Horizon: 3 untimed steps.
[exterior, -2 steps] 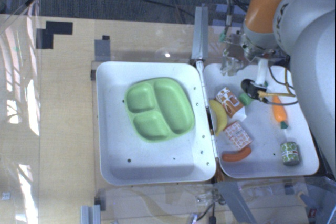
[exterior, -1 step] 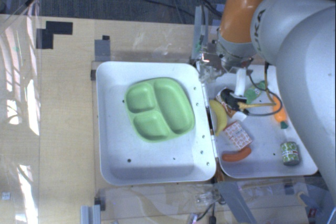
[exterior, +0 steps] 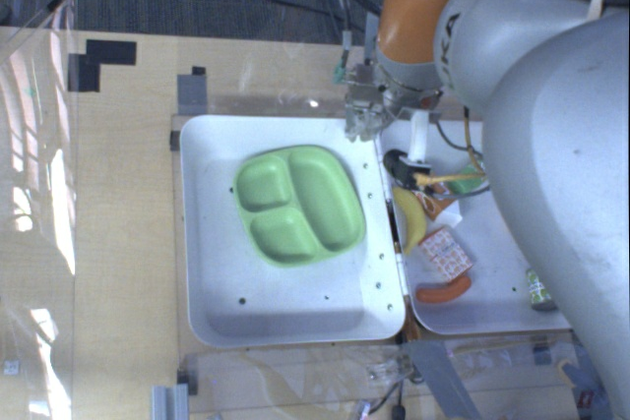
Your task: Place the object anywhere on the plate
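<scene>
Sausage (exterior: pixel 444 289), reddish and curved, lies nearest in the right white bin (exterior: pixel 492 310), beside a small checkered packet (exterior: pixel 447 253). Just behind them rests a yellow banana (exterior: pixel 410 216), close to the wall between the bins, and next to it some mixed items that I cannot identify well. The green plastic plate (exterior: pixel 298 205) with three compartments sits in the middle of the left white bin (exterior: pixel 212 305). Farther back, the gripper (exterior: pixel 362 125) hangs over the far right corner of the left bin; whether its fingers are apart or closed, I cannot tell.
</scene>
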Each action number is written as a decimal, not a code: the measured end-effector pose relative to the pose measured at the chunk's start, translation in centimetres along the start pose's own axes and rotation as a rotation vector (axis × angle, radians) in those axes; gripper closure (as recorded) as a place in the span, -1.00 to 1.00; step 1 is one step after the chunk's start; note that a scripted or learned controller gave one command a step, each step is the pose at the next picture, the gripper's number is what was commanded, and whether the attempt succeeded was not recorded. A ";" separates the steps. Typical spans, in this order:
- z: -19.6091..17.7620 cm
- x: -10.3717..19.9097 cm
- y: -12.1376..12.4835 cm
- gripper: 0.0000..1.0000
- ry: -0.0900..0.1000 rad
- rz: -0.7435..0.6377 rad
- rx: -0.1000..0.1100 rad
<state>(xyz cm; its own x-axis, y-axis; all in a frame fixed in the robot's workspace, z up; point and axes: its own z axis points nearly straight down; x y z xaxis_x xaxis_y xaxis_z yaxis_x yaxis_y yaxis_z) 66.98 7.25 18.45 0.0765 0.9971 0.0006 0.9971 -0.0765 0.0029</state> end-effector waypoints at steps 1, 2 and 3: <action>-3.3 5.6 -0.4 1.00 0.001 -0.044 -0.001; -9.0 12.6 -1.0 1.00 0.001 -0.031 -0.002; -0.7 16.2 -3.0 1.00 0.000 -0.134 0.003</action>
<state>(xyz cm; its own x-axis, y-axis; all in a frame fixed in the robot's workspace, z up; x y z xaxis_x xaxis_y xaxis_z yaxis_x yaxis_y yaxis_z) 65.19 23.59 19.19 -0.0577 0.9983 0.0008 0.9983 0.0577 0.0005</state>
